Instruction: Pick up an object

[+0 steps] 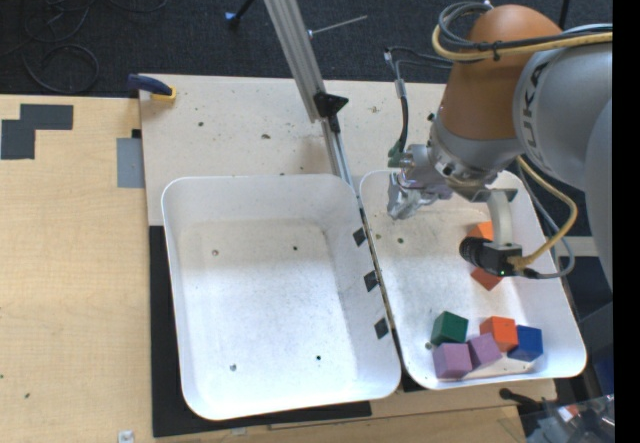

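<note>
Grey arm with the orange band reaches in from the right, wrist over the far end of the right shallow white bin (560, 356). Two-finger gripper (403, 203) hangs low near that bin's far-left corner, just right of the divider between bins. Nothing seen between its fingers; whether they are spread or closed, cannot tell, since the metal parts blur together at this angle.

Candidates for the pick all lie in the right bin. Near end holds a cluster: dark green cube (450, 327), purple block (453, 360) touching a second purple block (485, 348), orange cube (503, 332), blue cube (528, 342). They sit packed, several touching. Further back, under the arm's cabling, a red block (487, 279) and a small orange block (484, 230), both partly covered.

Left shallow white bin (180, 231) shows bare, speckled floor.

Step in hand, as I judge it: approach or search, with no grasp made. The gripper is well apart from the near cluster and closer to the two half-hidden blocks. Next move calls for travel toward a chosen block, fingers aligned to flat faces, then descent. In the cluster, the green cube looks the most free-standing; neighbours may foul a finger elsewhere.

Hard to make out: the true shape of the red and small orange blocks, the bin floor beneath the wrist, and the gripper's height above the floor.
</note>
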Robot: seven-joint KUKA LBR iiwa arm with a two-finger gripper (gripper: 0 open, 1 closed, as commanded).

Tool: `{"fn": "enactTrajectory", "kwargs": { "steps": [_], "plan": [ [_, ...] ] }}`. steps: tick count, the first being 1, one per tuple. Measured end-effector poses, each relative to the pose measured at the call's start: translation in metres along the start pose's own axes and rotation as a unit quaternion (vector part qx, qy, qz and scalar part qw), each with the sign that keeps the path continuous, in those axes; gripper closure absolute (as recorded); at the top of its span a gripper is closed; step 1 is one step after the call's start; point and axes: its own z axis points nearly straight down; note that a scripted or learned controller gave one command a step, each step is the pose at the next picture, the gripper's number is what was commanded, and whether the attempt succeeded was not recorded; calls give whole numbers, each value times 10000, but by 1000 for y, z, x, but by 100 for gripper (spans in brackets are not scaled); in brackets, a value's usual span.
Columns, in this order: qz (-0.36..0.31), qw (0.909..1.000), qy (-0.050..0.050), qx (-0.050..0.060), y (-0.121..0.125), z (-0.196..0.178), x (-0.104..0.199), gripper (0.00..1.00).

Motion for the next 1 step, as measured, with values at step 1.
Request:
{"fn": "enactTrajectory", "kwargs": {
  "steps": [1],
  "plan": [
    [-3, 10000, 8, -1, 18, -6, 49, 100]
  ]
}}
